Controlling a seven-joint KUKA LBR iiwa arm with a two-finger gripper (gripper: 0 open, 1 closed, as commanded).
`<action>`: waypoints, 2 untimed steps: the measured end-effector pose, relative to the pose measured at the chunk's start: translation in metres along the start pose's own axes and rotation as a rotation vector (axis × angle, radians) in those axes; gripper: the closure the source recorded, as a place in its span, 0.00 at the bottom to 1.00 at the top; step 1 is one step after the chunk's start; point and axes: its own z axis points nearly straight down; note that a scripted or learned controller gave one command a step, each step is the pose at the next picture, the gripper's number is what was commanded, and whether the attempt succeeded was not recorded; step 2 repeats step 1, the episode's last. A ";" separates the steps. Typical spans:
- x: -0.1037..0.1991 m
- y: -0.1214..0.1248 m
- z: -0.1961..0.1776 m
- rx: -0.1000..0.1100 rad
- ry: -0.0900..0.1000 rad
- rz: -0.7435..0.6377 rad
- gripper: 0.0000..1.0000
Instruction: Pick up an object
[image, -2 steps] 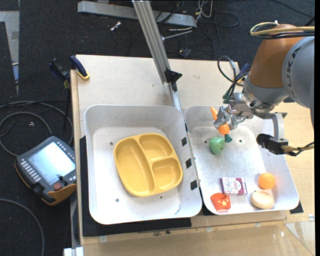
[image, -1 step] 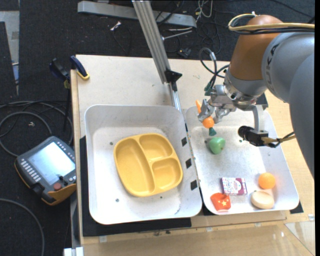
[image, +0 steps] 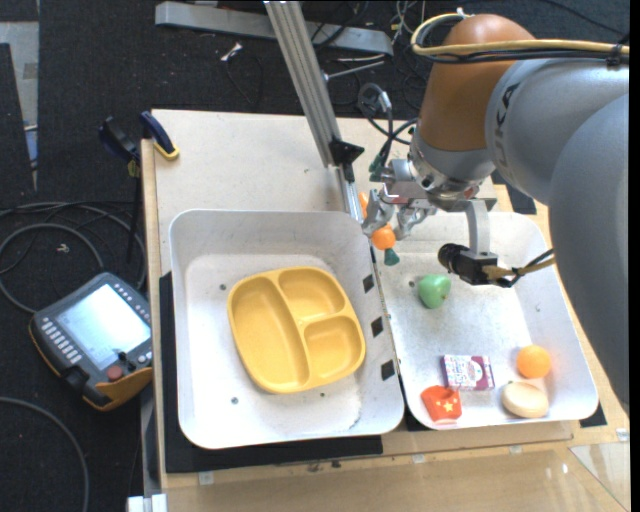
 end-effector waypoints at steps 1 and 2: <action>0.047 0.011 0.006 0.000 -0.001 0.001 1.00; 0.047 0.011 0.006 0.000 -0.001 0.001 1.00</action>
